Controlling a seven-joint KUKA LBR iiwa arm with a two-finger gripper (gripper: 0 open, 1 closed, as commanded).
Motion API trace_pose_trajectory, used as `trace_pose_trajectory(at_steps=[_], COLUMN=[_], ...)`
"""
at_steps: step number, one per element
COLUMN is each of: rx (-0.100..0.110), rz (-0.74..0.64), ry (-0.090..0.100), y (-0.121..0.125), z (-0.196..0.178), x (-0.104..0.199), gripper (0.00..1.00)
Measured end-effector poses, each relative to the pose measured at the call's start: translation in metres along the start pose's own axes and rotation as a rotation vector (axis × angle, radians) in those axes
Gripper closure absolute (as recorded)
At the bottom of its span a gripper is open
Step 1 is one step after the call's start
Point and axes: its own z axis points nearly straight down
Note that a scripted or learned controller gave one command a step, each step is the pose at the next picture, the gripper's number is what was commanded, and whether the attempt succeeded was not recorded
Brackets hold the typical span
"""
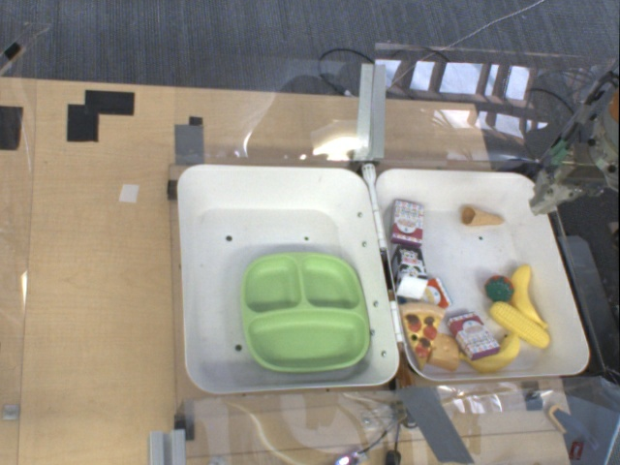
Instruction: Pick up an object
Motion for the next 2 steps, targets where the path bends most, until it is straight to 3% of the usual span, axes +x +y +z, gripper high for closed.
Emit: trace_pose_trajectory(at_steps=[1, 2], rx=[0.003, 0.000], rz=[0.187, 0.008], ry=[0.002, 0.001], y=[0.034, 0.005], z=[0.139, 0.135], x=[0.044, 0.031], gripper=[0.00, 0.00])
